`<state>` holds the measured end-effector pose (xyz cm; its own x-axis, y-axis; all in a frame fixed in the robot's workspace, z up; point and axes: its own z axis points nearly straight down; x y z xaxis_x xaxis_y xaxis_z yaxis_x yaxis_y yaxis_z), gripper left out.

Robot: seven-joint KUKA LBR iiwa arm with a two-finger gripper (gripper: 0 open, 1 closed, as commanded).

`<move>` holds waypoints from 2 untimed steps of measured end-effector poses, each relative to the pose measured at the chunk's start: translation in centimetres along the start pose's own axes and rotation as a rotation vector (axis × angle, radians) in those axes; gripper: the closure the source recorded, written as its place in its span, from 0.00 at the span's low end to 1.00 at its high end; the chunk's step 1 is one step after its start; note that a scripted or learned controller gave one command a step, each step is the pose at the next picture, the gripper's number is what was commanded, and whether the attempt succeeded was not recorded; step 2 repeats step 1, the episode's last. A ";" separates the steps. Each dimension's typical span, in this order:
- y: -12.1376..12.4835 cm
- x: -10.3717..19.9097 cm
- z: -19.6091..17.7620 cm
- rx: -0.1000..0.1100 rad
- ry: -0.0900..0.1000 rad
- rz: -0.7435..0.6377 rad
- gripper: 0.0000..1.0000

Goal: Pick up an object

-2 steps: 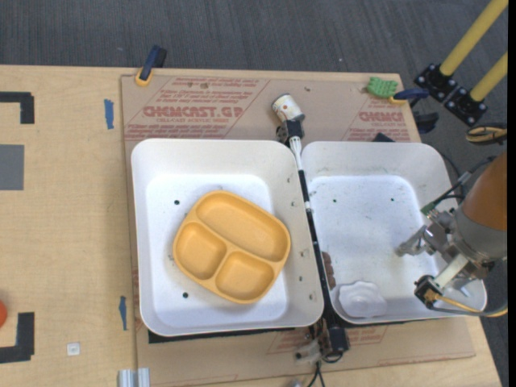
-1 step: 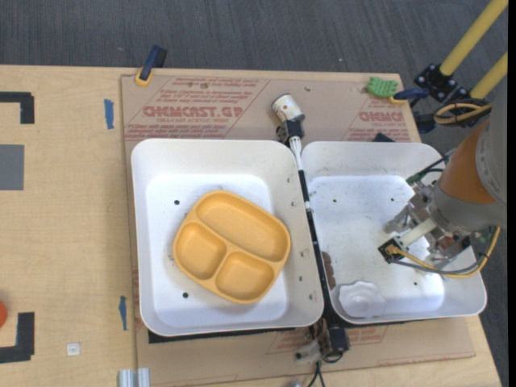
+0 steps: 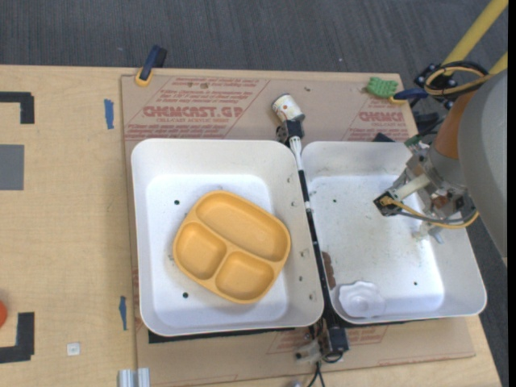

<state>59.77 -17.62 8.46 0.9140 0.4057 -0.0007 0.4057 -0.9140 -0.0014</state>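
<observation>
Gripper sits over the right side of the right bin, coming in from the right with the grey arm and orange band above it. Finger state: cannot tell, wrist hardware and yellow cable block the tips. Nothing visibly held.

Left bin: one yellow divided plate, lying flat, roughly centred, slightly toward the near side. Rounded-square shape, turned at an angle to the bin walls. Three compartments: one long one along the far side, two smaller ones along the near side. Nothing in the compartments. Plate is well apart from the gripper, one bin over.

Right bin: small white lid-like piece at the near-left corner, low and rounded, hard to tell from the bin floor. Bin floor shows dark specks.

Bins touch along the middle edge, both on a brown cardboard sheet on the bench.
</observation>
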 end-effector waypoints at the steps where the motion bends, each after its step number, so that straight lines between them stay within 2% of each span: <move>1: -3.3 -3.3 0.0 0.000 0.000 -0.577 0.00; 2: -3.3 -3.3 0.0 0.000 0.000 -0.577 0.00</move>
